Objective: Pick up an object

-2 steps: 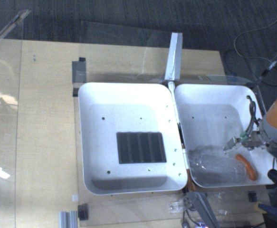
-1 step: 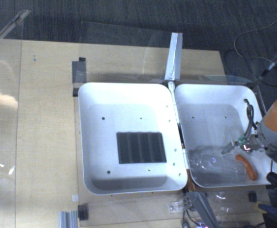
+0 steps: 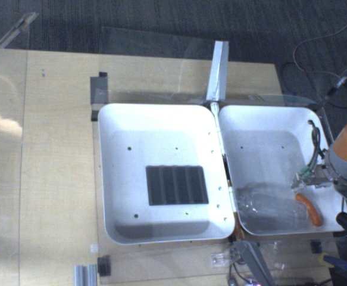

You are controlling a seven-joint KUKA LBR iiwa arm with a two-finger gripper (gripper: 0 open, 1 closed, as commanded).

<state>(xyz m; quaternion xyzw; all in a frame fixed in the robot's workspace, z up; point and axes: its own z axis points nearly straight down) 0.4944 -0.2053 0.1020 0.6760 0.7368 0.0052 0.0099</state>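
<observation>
Orange sausage-shaped thing [image 3: 309, 209] at right bin [image 3: 262, 130] near edge, beside clear plastic item [image 3: 267, 202]. Gripper [image 3: 309, 177] just above it; we can't tell finger state. We reckon approach step; next descend, grab.

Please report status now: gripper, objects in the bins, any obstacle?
Gripper low over right bin, near its right wall. Orange object and clear plastic item lie in that bin, not held. Dark ribbed block in left bin.
</observation>
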